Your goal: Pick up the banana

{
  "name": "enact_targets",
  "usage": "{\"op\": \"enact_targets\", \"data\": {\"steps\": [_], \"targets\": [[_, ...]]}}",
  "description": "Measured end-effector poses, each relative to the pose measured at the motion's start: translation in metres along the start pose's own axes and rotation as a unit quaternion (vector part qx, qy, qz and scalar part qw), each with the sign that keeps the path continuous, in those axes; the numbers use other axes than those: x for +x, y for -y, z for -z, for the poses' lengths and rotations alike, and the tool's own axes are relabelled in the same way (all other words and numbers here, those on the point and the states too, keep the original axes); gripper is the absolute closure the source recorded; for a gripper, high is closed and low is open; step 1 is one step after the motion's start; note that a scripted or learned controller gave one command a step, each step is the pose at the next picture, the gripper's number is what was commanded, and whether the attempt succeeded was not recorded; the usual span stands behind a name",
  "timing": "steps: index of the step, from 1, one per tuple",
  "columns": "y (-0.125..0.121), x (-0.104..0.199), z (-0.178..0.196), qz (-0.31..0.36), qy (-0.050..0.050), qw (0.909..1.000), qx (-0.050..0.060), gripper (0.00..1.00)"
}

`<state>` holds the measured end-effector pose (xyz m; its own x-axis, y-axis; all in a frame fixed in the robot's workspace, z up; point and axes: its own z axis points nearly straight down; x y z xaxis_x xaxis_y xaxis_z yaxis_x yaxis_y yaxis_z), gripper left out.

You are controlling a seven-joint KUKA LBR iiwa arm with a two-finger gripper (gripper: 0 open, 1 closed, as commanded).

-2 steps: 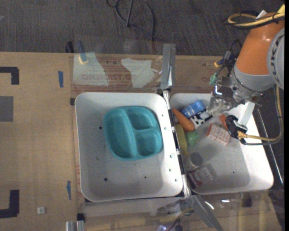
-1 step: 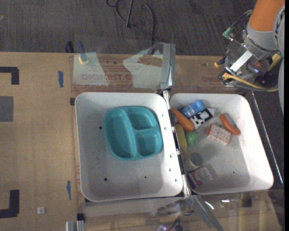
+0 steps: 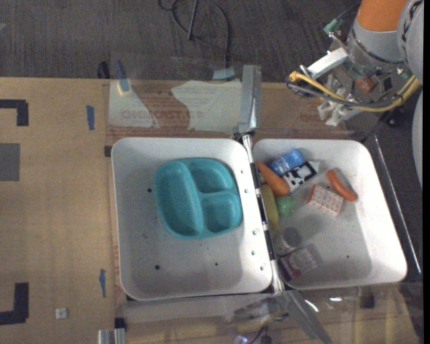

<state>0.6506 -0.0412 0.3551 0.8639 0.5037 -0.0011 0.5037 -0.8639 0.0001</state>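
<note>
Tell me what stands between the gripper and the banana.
Nothing fills the open space below the gripper, which hangs above the right bin's far edge. But the banana lies against the bin's left wall, a carrot overlapping its far end and a green item touching its side.

Both bins (image 3: 127, 222) are seen as smooth white plastic; the teal tray (image 3: 198, 197) glossy plastic; the counter (image 3: 54, 222) matt wood.

A tan wooden desk (image 3: 54, 222), marked with black squares (image 3: 15, 113) and strips of blue tape (image 3: 90, 117), meets dark grey carpet (image 3: 101, 30), where black cables (image 3: 195, 20) trail left of the pincer (image 3: 329, 101).
</note>
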Motion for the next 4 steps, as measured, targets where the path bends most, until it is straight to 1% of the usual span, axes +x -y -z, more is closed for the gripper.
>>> {"op": "enact_targets", "data": {"steps": [1, 2, 3, 4], "targets": [[0.002, 0.002, 0.010, 0.003, 0.001, 1.0000, 0.000, 1.00], [0.052, 0.031, -0.164, -0.084, 0.001, 0.9965, 0.002, 1.00], [0.026, -0.002, 0.020, -0.165, -0.001, 0.9864, 0.000, 1.00], [0.078, 0.006, -0.111, -0.130, 0.001, 0.9916, 0.001, 1.00]]}}
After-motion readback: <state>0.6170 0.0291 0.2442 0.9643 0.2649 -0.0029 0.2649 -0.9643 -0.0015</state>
